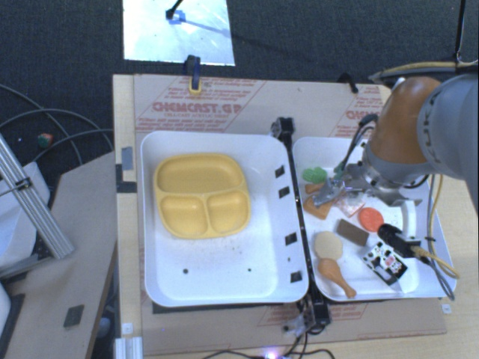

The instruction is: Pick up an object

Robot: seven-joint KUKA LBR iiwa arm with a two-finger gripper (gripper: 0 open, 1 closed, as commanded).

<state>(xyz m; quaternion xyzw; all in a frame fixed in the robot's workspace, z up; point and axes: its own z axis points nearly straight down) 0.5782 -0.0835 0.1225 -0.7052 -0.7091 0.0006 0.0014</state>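
The gripper (327, 194) hung low over the right bin (432, 284), its metal fingers reaching toward the bin's left wall; whether they were open or closed could not be told. Just beneath the tips lay a flat orange-brown piece (317, 209), with a soft-looking green lump (315, 175) beside it. Further along sat a round red-orange disc (370, 218), a dark brown block (352, 232), a tan drumstick-shaped toy (333, 260) and a black-and-white box (385, 262). The left bin (217, 286) held a glossy yellow divided tray (202, 194), with bare white floor in front.
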